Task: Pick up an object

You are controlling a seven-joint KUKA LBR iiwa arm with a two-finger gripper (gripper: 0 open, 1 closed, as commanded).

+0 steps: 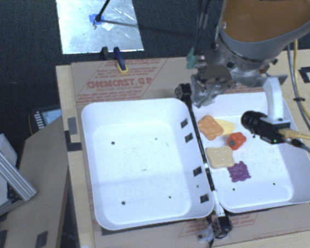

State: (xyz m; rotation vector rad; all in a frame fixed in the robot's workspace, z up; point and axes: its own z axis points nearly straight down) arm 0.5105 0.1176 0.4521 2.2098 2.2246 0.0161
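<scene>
In the right bin (272, 191) lie several small food-like items. An orange waffle-shaped piece (210, 127) sits near the bin's back left, with a yellow piece (226, 126) just right of it. A red and orange piece (235, 140) lies further right. A tan toast-like slab (220, 156) rests near the divider, and a purple grape cluster (239, 171) lies in front of it. My gripper (206, 94) hangs over the bin's back left corner, just behind the orange piece. The arm's bulk covers its fingertips.
The left bin (97, 154) lies beside the right one, joined by black clips (192, 139). A black cylinder with a cable (261, 126) juts over the right bin. A foil sheet (99, 21) lies behind the bench, and an aluminium rail (3, 169) stands at far left.
</scene>
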